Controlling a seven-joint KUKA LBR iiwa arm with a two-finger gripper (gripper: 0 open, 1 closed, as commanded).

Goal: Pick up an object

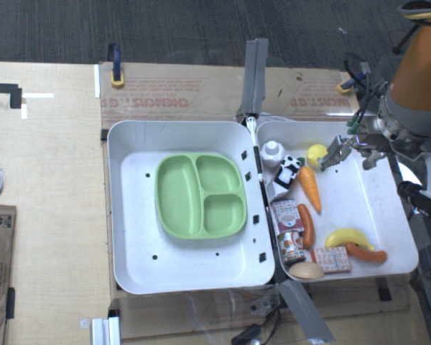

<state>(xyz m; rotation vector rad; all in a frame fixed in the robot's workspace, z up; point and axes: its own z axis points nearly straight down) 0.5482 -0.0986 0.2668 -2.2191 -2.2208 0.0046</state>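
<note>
Above the right bin (388,214), the end effector (337,153) blurs; grip state unreadable.

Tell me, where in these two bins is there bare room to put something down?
The left bin has a bare white margin all around the green divided plate. In the right bin, the floor between carrot and banana is free. Its left wall and front edge are crowded.
</note>
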